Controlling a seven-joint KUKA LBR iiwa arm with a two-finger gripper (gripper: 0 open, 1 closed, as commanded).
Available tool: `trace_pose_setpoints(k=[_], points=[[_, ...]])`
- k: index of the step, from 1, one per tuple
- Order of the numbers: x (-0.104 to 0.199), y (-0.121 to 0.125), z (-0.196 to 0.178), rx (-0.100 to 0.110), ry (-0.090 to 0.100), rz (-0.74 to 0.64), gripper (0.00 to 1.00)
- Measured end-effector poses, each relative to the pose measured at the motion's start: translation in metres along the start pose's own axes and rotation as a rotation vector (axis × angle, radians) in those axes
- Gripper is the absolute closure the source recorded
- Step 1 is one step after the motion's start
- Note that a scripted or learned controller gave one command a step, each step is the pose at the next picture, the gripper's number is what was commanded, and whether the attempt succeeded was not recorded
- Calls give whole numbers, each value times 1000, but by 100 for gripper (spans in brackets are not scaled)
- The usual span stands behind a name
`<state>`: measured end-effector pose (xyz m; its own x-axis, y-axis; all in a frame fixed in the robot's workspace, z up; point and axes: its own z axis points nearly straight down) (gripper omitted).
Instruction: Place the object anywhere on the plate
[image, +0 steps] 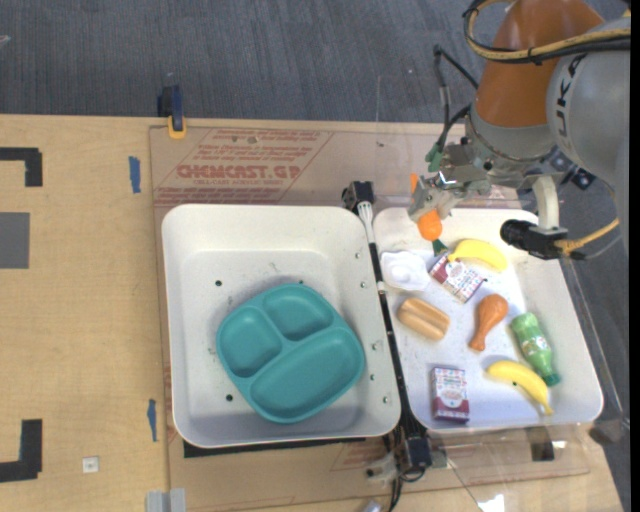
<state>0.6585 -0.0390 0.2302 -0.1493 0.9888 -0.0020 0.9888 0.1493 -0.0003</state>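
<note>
A small orange piece of toy food (429, 226) is seen just below the gripper (436, 200), in the right bin's far corner, well apart from the teal plate (290, 350). How far the fingers stand apart cannot be told, nor whether the piece is held. It is judged light, stiff and smooth (likely hollow plastic), best pinched across its middle.

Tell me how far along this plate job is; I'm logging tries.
Done: nothing lies on the teal plate in the left bin. In hand: the gripper is over the right bin's far corner, at a small orange item; a grasp cannot be confirmed. Left: lift, carry, place on the plate.
</note>
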Motion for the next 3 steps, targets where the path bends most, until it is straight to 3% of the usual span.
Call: trace_pose_setpoints(k=[1, 2, 3], points=[[97, -29, 48, 6, 7, 33, 100], [91, -28, 45, 1, 2, 39, 0], [92, -27, 35, -2, 2, 38, 100]])
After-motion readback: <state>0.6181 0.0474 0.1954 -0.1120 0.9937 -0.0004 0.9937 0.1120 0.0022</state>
